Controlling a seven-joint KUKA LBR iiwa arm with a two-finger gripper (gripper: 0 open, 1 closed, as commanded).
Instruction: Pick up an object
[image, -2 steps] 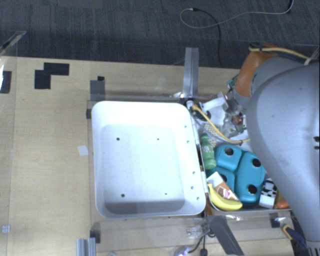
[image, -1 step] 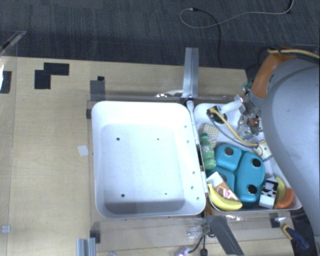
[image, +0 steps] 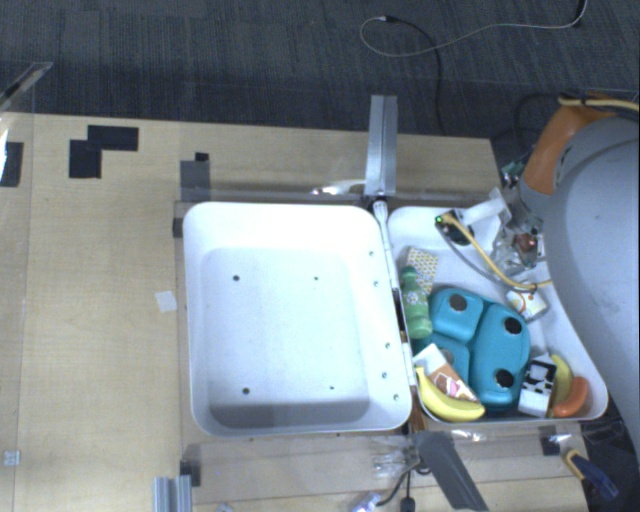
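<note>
The right bin (image: 428, 228) holds a heap of objects. A big teal plastic piece (image: 500, 350) and a smaller blue one (image: 455, 312) lie in its middle. A green bottle (image: 415, 308) rests along the left wall. At the front lie a yellow banana (image: 448, 402), a black-and-white cube (image: 538, 382) and an orange-red piece (image: 570, 398). My gripper (image: 522, 255) hangs over the bin's far right part, above and to the right of the teal piece. Nothing shows between its fingers.
The left bin (image: 280, 320) stands beside the right one, with a shared wall between them. A patterned card (image: 424, 264) lies near the green bottle. The grey arm (image: 600, 220) fills the right side. A metal post (image: 382, 150) rises behind the bins.
</note>
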